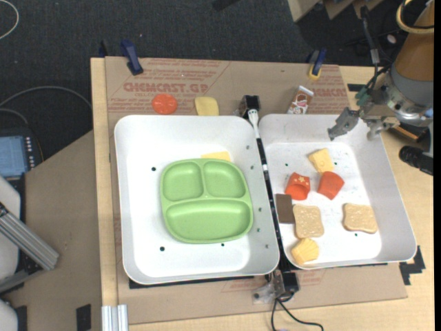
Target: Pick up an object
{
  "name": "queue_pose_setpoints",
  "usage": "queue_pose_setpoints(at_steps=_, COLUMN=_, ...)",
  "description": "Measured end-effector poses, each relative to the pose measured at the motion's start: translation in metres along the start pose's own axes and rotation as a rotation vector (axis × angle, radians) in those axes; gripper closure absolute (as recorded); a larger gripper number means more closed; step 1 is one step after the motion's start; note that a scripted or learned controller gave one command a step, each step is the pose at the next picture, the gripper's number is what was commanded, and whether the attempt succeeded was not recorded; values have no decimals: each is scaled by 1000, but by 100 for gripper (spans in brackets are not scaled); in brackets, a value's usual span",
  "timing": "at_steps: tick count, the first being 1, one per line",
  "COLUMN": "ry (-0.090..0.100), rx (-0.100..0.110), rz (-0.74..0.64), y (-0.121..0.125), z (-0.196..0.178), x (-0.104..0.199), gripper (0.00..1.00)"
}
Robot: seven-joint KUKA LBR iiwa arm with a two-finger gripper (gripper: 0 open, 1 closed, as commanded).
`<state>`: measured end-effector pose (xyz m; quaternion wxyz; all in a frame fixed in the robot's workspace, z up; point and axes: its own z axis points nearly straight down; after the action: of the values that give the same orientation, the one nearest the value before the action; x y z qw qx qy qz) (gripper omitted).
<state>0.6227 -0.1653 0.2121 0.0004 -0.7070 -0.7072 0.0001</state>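
Toy food pieces lie scattered in the right bin (386, 185): a yellow cheese wedge (321, 160) toward the back, a red cube (298, 185) and a red block (331, 184) just beside each other in the middle, two slices of toast (308, 221) (360, 218) nearer the front, a brown bar (284, 208) against the left wall, and a yellow lump (306, 251) by the front edge. The gripper (358, 124) hangs over the back right corner of that bin, its two fingers (341, 125) spread apart with nothing between them, well apart from the food. The left bin (134, 185) carries a green divided plate (204, 200) with a pale yellow piece (216, 156) peeking out just behind it. On the worktop (110, 116) behind the bins sit an orange disc (165, 104), a yellow block (206, 106) and a small carton (300, 101), and two blue clamps (131, 56) (316, 62) grip the board's back edge.
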Motion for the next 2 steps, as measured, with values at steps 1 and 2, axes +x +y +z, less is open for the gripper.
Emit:
queue_pose_setpoints(at_steps=1, ry=2, rx=8, rz=4, y=-46, z=134, x=-16, gripper=0)
queue_pose_setpoints(at_steps=2, ry=-3, rx=-5, rz=2, y=-42, z=116, x=-16, gripper=100)
